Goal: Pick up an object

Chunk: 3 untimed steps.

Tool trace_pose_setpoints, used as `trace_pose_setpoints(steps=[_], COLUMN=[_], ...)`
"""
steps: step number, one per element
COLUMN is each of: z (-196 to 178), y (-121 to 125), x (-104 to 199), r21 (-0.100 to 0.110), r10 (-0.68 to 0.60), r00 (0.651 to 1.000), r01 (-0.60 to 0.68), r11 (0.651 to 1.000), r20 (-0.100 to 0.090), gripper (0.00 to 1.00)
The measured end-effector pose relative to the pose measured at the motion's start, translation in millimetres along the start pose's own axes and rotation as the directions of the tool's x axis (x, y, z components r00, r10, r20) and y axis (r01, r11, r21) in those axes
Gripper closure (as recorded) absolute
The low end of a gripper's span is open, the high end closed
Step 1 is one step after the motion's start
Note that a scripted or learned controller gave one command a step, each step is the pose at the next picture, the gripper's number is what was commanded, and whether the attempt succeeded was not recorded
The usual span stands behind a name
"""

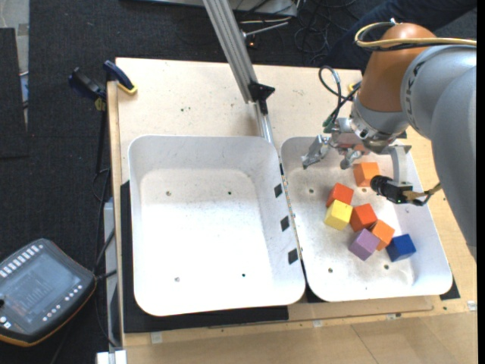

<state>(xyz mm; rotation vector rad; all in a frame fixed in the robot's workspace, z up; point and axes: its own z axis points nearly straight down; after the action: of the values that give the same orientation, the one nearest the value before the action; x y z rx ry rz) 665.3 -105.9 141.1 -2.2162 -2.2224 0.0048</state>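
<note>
The gripper (333, 149) is seen raised over the back of the right bin (424, 279), its fingers spread apart with nothing between them. The blocks are gathered in that bin toward its right side — an orange block (365, 172) just beside the gripper, then a red-orange block (340, 194), a yellow block (338, 215), a purple block (364, 243) and a blue block (401, 246) clustered close, some touching. A clean pick is best served, it is judged, by the lone orange block — the fingers should be lowered squarely astride its flat faces, well clear of neighbours, and closed only once fully down.
</note>
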Motion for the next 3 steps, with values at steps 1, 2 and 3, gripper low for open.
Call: trace_pose_setpoints(steps=[1,2,3], z=[-14.3,-78.1,-106.1], y=[1.7,-0.9,0.2], x=[-0.7,0.1,0.1], r21=[-0.007,-0.012,-0.01], r10=[0.001,0.0,0.0], r00=[1.0,1.0,1.0], r01=[-0.001,0.0,0.0], r11=[1.0,1.0,1.0], r20=[0.001,0.001,0.001], gripper=[1.0,1.0,1.0])
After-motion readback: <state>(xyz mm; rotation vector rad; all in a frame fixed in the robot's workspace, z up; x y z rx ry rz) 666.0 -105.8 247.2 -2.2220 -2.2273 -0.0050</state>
